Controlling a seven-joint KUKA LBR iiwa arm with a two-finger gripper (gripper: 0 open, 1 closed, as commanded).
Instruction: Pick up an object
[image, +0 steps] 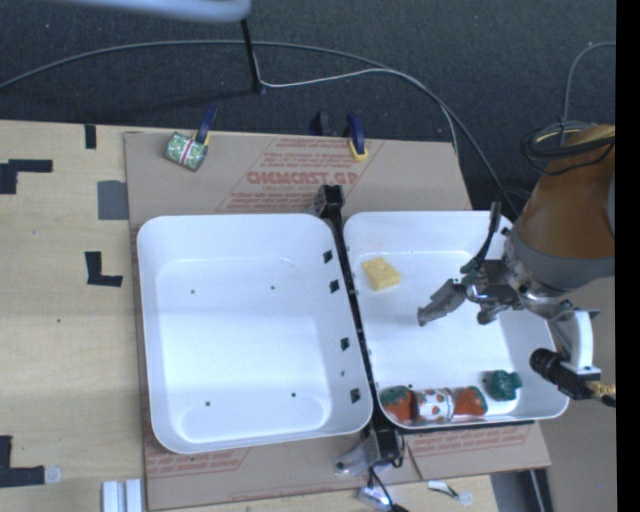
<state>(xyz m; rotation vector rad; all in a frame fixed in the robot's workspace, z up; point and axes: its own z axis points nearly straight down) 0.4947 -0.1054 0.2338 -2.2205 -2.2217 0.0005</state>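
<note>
Right bin holds yellow block, toys.

White bins held a yellow block, a teal piece and red-and-white spotted items.

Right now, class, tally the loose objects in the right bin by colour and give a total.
Yellow: 1, the yellow block
Green: 1, the green object
Red or orange: 3, the row along the near wall
Total: 5
</note>
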